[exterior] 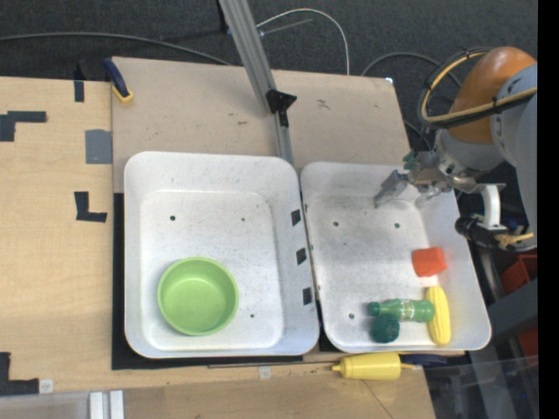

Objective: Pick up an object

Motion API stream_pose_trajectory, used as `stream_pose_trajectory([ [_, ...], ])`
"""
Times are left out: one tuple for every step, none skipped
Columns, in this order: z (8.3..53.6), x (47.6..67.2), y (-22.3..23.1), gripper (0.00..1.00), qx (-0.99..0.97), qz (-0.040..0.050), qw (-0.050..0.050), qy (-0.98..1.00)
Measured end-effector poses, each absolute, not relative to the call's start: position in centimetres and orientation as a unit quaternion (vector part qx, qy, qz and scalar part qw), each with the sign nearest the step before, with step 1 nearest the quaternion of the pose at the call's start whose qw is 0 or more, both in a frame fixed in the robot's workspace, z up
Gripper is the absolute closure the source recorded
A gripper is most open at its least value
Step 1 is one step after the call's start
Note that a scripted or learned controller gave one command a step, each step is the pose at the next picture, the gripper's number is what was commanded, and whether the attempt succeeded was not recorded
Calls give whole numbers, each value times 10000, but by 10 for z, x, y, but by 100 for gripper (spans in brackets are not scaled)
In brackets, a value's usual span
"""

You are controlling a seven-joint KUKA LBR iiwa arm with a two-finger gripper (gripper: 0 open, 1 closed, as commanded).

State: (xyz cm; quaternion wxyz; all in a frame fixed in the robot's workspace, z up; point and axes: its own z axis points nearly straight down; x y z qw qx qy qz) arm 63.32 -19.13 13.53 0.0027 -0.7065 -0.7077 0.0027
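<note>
In the right bin (pixel 349 234) lie an orange block (pixel 429 262), a yellow banana-like piece (pixel 438 314), a green bottle (pixel 403 310) lying on its side and a dark green lump (pixel 384 328), all near the front right corner. My gripper (pixel 405 188) hangs over the bin's far right part, well behind these objects. Its fingers are spread apart with nothing between them. A green bowl (pixel 198 296) sits in the left bin (pixel 210 199) at the front left.
A yellow mustard-like bottle (pixel 371 367) lies on the bench just outside the right bin's front rim. A grey metal pole (pixel 253 51) slants up from between the bins at the back. Cables run behind the bench.
</note>
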Motion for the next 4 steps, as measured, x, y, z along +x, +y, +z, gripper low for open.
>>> stream_pose_trajectory([
  [86, 633, -190, 0, -7062, 14, 1, -7080],
  [99, 634, -190, 100, -7056, 13, -6, -7086],
  [159, 637, -183, 100, -7062, -14, -25, -7080],
  [203, 634, -182, 100, -7066, -9, -18, -7076],
])
